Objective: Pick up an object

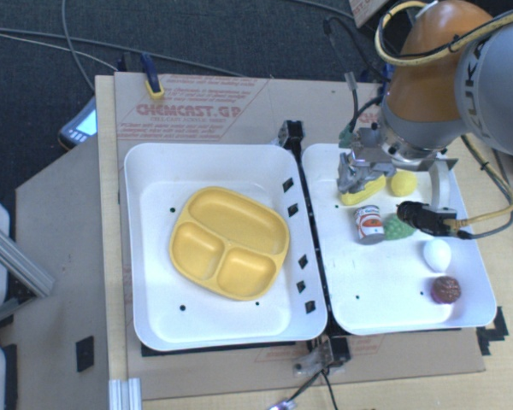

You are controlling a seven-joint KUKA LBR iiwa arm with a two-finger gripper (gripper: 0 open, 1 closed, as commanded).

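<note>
Left bin [145,229]: yellow divided plate [229,242]. Right bin [385,310]: banana [361,196], small can [369,225], white egg [436,254], brown ball [446,289]. Gripper [359,173] over banana, finger state unclear. Dark carpet [197,15] behind the bench.

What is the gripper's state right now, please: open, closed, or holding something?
Gripper: cannot be told; it sits low in the right white bin, right above the yellow banana-shaped toy, with nothing visibly held.
</note>
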